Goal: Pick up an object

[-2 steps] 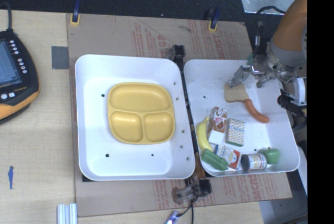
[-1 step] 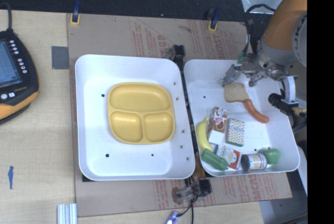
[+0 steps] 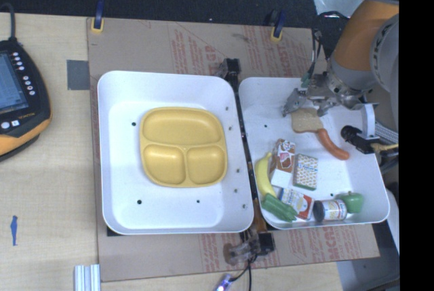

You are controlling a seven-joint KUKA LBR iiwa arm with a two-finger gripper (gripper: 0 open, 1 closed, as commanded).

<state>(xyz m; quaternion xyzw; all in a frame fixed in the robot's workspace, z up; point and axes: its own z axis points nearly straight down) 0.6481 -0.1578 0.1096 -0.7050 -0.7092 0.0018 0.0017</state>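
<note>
**Gripper hovering over toast slice, right bin**

Far left on the bench (image 3: pixel 54 201), an orange-and-black teach pendant (image 3: pixel 17 103) is lying idle. The left white plastic bin (image 3: pixel 115 208) is carrying a yellow three-compartment plastic tray (image 3: pixel 183 146), sitting flat near its centre.

The right white plastic bin (image 3: pixel 369 211) is holding the clutter. Along its left wall a yellow banana (image 3: pixel 263 178) is lying, with a green cylindrical bottle (image 3: pixel 278 207) just below it. Small printed cartons (image 3: pixel 296 171) are crowding the middle, touching one another. A small labelled jar with a green cap (image 3: pixel 337 207) is lying on its side near the front edge. Toward the rear, a tan slice of toy toast (image 3: pixel 306 121) is lying just beside an orange toy sausage (image 3: pixel 333 144).

The metal gripper (image 3: pixel 308 101) is sitting at the toast's upper edge, reaching in from the right. How far the fingers are spread cannot be told from this angle; nothing is visibly held between them.

Risks: the toast is lying flat and thin, so the fingers are likely to skate over it or close on air. The sausage nearby could get nudged or pinched along with it.
</note>
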